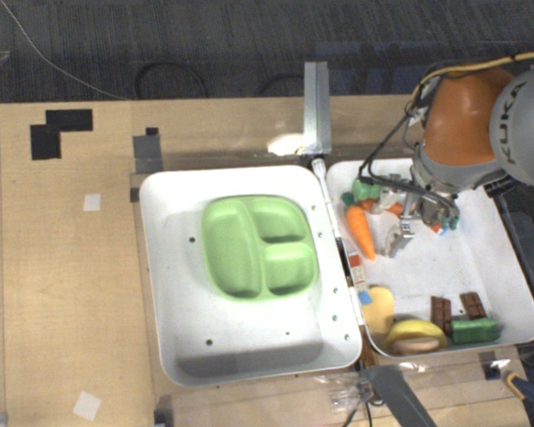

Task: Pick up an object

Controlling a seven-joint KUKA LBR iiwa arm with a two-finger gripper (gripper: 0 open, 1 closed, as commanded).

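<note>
The two-finger gripper (404, 234) is positioned low in the upper part of the right white bin (521, 280), just to the right of the orange plastic toy carrot with green top (360, 226). Its metal fingers (398, 241) are seen pointing down with a narrow gap between them, and nothing is seen held between them. The carrot lies flat along the bin's left wall, green top toward the far edge, tapered tip toward the near edge. It is judged to be light, rigid and smooth, so slipping is likely if it is gripped near the tip; a grasp across the thicker middle of the body is recommended. Other candidates are located at the bin's near edge: a yellow toy banana (414, 334), a green rectangular block (474, 331) and two brown chocolate-like pieces (457, 307). These lie close together and are judged harder to isolate. A light green divided plastic plate (256, 246) is seated in the left white bin (176, 289).
</note>
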